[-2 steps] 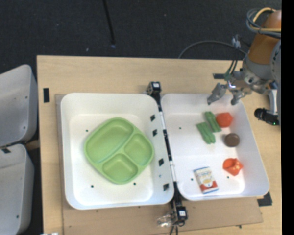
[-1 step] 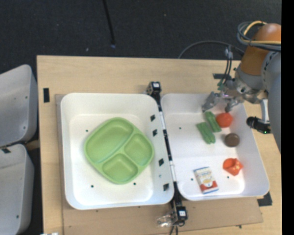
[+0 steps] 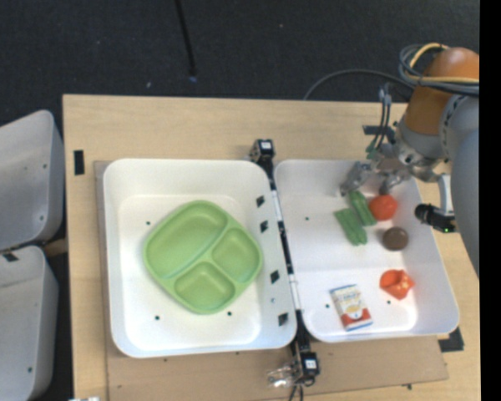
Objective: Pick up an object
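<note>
Green object (image 3: pixel 355 218) partly under claw (image 3: pixel 369 176), claw grip unclear, red ball (image 3: pixel 383 206) alongside

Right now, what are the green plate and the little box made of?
The green plate looks like plastic: one even colour, smooth, with soft moulded compartments and a dull sheen. The little box seems to be printed cardboard, judging by its flat faces, sharp edges and coloured label, though it is too small to be sure.

Grey arm (image 3: pixel 451 132) enters from the right, orange band (image 3: pixel 451 63) topmost, wrist angled down-left, gripper (image 3: pixel 369 180) low at upper right, finger state unreadable.
</note>
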`<state>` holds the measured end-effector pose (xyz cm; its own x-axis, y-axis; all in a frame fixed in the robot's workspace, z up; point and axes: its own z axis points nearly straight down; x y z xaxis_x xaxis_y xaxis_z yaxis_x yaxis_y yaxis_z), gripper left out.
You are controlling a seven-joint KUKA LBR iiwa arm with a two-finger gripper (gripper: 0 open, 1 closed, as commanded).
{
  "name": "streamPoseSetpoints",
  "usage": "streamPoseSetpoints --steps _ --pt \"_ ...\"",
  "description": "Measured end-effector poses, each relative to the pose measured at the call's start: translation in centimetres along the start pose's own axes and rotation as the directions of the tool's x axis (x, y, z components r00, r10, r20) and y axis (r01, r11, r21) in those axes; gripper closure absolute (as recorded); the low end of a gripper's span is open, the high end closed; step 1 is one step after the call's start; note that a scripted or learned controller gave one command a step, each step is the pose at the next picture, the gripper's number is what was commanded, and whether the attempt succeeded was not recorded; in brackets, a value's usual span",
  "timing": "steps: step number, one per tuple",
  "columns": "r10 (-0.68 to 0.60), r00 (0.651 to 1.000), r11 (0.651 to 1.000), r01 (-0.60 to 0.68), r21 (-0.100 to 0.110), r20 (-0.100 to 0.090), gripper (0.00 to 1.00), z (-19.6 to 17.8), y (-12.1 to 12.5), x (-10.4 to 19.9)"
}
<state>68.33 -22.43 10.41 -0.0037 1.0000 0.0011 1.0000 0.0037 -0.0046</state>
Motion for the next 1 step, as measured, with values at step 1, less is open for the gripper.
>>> streamPoseSetpoints --steps 1 --pt "-0.002 1.000 1.000 0.002 -0.011 0.008 1.00 -1.16 0.14 -0.17"
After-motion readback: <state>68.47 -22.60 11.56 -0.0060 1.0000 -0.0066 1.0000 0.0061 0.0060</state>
